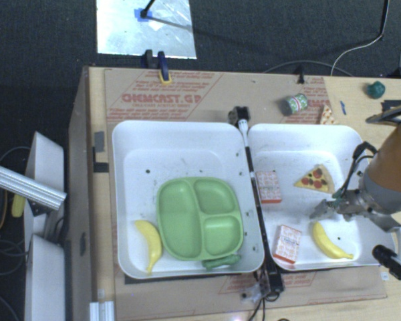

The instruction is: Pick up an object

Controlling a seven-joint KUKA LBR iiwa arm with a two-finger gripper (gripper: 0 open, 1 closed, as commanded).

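**Over the right bin, nothing in my grasp**

The surface (pixel 187 92) is a tan board with red lettering across its far side, set on dark carpet. A shiny sheet (pixel 146 19) lies on the carpet beyond the far edge. Two white bins sit side by side on the surface. The left bin (pixel 154 139) carries a green tray (pixel 200 218) with three compartments near its front, and a banana (pixel 149 244) lies just beside the tray at the front left corner. A small can (pixel 296 103) lies on its side on the surface behind the right bin (pixel 287 139), near the far right corner.

In the right bin a pizza slice (pixel 315 178) lies near the middle, a red-and-white box (pixel 268 186) is by the left wall, a second box (pixel 288 243) lies near the front edge, and a second banana (pixel 329 240) lies just right of it along the front.

My arm comes in over the right edge of that bin. My end effector (pixel 329 208) is above the second banana and below the pizza slice, close to both. I cannot tell how far apart it stands, and I see nothing gripped in it.
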